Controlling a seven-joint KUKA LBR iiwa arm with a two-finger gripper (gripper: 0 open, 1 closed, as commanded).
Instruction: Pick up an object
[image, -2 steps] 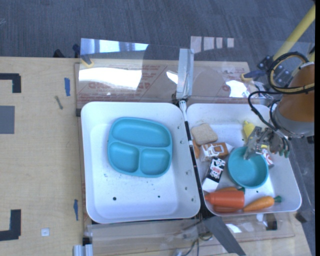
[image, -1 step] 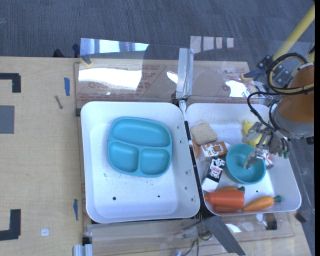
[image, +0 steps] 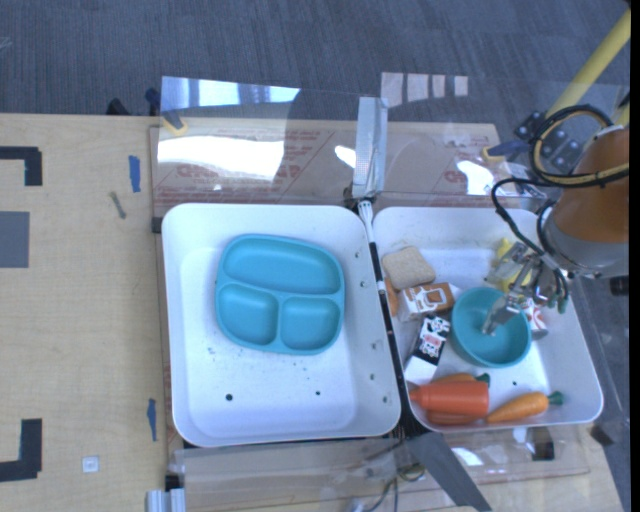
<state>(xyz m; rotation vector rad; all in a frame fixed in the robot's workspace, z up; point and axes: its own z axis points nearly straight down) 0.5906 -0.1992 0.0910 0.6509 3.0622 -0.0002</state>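
In the right bin (image: 585, 375), my gripper (image: 497, 318) hangs low over a blue bowl (image: 492, 338), its tip just inside the bowl's rim. Left of the bowl lie a tan sponge-like slab (image: 408, 265), a small orange and white box (image: 429, 298) and a black and white box (image: 432, 340). Along the bin's near side lie a thick red-orange carrot (image: 452, 397) and a thinner orange carrot (image: 520, 406). Nothing is visibly held by the gripper.
The left bin (image: 200, 400) holds a blue divided plate (image: 280, 293). A small red and white item (image: 537, 318) and a yellow piece (image: 503, 250) sit beside the gripper, partly hidden. The arm's orange band (image: 600, 190) and cables overhang the right bin's far right corner.
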